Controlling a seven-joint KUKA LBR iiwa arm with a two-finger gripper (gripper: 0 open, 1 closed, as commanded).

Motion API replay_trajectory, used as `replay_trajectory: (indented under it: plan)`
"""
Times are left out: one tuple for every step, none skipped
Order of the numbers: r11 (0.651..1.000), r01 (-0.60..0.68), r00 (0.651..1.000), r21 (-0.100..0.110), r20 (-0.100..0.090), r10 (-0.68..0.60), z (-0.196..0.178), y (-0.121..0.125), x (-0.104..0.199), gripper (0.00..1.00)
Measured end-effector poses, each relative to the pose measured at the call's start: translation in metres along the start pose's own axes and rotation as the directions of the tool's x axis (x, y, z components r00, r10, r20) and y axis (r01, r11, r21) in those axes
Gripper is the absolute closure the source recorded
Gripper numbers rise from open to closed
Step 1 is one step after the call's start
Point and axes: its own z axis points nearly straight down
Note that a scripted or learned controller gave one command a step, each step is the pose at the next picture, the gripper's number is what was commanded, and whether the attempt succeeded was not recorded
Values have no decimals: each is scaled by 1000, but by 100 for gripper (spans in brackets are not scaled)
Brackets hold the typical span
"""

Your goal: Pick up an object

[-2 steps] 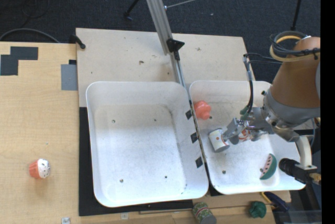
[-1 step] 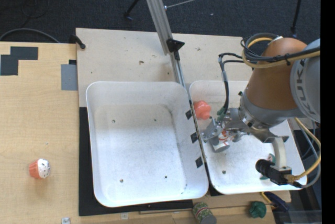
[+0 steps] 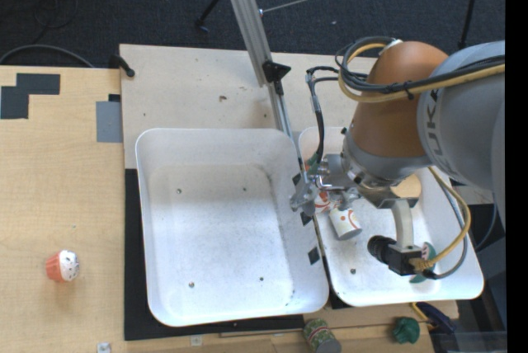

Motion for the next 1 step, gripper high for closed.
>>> replay_trajectory:
  plan:
    - [1000,1,1000,1,-2,-1,-6,6,48,100]
